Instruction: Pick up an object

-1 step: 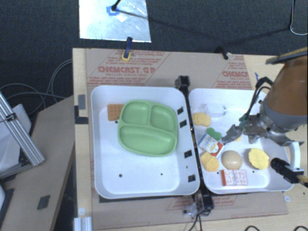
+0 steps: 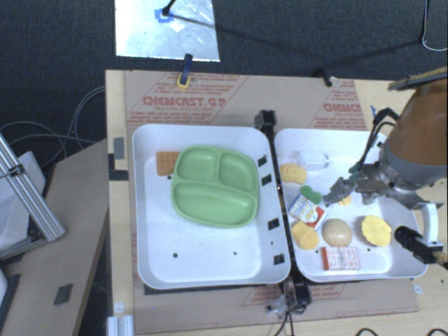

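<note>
Right now the arm (image 2: 420,142), grey with its orange band, leans in from the right over the right bin (image 2: 402,271), and its gripper (image 2: 337,191) hangs low above the middle of that bin, fingers pointing toward the divider between the two bins. From where I stand I cannot tell whether the claw is open or closed; the fingertips blur into the dark metal, and I see nothing plainly caught between them. Just beside the tip lies a small green piece (image 2: 312,196), and touching that, a little carton with red and white print (image 2: 306,211). Below the carton sits a yellow crumbly lump (image 2: 305,236), and next to it a pale tan ball (image 2: 337,232). A yellow lemon-like object (image 2: 376,230) rests further right, under the wrist. A flat red-and-white packet (image 2: 340,259) lies near the bin's front edge. Up toward the back are another yellow lump (image 2: 293,173) and a clear plastic item (image 2: 313,159), hard to make out. Over in the left bin (image 2: 150,257), a green divided plate (image 2: 215,186) lies flat, with an orange cracker-like square (image 2: 166,162) tucked just beside its left rim. Both bins sit on a cardboard sheet (image 2: 189,100).
</note>
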`<state>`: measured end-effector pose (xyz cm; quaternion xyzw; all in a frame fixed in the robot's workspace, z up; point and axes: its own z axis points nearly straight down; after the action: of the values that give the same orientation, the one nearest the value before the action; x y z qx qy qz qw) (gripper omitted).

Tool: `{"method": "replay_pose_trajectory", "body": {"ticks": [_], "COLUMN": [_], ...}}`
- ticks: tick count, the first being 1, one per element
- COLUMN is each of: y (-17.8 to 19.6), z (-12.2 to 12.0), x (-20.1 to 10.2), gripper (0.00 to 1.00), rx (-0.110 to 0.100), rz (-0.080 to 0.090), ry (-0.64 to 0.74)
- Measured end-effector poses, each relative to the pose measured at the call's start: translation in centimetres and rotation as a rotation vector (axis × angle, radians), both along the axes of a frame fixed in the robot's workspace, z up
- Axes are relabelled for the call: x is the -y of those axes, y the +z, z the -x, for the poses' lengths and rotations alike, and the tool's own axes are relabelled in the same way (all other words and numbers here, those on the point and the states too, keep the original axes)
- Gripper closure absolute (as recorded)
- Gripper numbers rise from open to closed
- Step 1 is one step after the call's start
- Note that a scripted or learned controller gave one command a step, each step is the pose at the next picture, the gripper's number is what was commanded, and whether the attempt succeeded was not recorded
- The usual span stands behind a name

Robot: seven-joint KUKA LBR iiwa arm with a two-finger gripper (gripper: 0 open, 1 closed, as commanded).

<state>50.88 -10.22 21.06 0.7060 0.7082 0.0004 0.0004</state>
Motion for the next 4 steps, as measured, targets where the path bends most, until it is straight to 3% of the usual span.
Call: {"method": "replay_pose_trajectory", "body": {"ticks": [2,3,4], "y": [-10.3,-12.3,-11.0], "z": [0.3,0.0,-0.3], "x": [0.3,0.3,0.2], "gripper": [0.00,0.00,1.00], "rx": [-0.004,0.005,0.013], "rz": [-0.001,-0.002,-0.002], "ry": [-0.002,-0.002,0.000]}}
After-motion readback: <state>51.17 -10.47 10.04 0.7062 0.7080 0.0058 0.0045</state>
